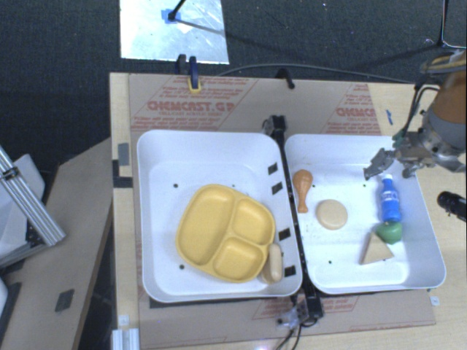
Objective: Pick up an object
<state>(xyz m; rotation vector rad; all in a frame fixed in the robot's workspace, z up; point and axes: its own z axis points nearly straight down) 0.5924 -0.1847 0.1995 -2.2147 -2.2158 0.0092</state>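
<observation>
Camera view: the grey two-finger gripper (392, 163) hangs with fingers spread and nothing between them, over the right white bin's (423, 268) far right corner, just above the blue plastic bottle (390, 200). Nearer its front edge lie a green round piece (391, 232), tan wedge (376, 251) and beige disc (331, 214). A yellow sectioned plastic tray (225, 232) sits in the left white bin (164, 166).

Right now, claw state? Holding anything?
Claw: open, holding nothing, above the far edge of the right white bin, just beyond the blue plastic bottle.
</observation>
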